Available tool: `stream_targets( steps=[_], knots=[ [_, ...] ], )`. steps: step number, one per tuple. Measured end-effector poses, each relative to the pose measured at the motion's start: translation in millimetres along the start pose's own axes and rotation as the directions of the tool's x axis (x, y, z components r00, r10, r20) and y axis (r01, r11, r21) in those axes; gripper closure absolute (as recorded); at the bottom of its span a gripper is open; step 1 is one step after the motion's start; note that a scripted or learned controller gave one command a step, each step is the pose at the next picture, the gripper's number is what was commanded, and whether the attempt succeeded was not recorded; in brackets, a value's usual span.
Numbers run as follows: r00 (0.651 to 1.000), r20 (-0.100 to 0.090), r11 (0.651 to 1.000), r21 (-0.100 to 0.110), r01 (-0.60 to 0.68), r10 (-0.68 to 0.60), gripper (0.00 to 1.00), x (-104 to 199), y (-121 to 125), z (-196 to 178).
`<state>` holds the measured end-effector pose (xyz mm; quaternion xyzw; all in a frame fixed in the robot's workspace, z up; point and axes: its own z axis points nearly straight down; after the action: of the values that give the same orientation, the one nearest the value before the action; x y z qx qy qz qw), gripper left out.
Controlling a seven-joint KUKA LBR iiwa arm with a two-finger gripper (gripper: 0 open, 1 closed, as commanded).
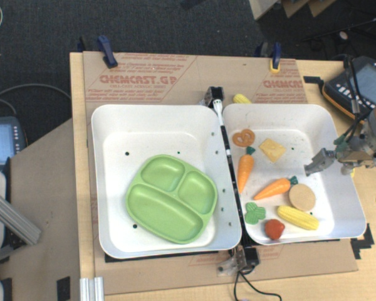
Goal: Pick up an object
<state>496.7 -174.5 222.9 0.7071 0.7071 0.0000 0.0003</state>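
**Gripper at the right bin's far edge, toys lying to its lower left**

The gripper (318, 162) hangs over the right-hand side of the right bin (338, 137), with nothing between its fingers; whether they stand apart or together cannot be told from this angle.

No particular object is named, so the nearest candidates matter most. The round tan disc (302, 197) lies just below and slightly left of the gripper, touching the leafy end of the larger carrot (274, 189). That carrot's long axis runs slantwise, tip down-left, top up-right toward the gripper. The corn cob (297, 217) lies just below the disc, slanting the other way.

Further left are the cheese wedge (272, 149), the small upright carrot (245, 170), the pretzel (243, 138), the broccoli (254, 214) and the tomato (274, 229).

The left bin (113, 130) holds a green divided plate (171, 197), well apart from the gripper.
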Motion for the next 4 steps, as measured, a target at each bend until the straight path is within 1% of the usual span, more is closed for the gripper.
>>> stream_targets(
  steps=[1,2,3,4],
  knots=[
    [1.000,-0.005,1.000,0.011,0.003,-0.003,0.00,18.2,23.0,137.6],
    [1.000,0.004,1.000,-0.019,0.003,-0.003,0.00,30.8,10.8,-116.2],
    [1.000,0.003,1.000,-0.006,0.003,-0.003,1.00,31.0,10.1,-117.4],
    [1.000,-0.004,1.000,0.006,0.007,-0.007,1.00,98.2,19.2,-62.6]
  ],
)
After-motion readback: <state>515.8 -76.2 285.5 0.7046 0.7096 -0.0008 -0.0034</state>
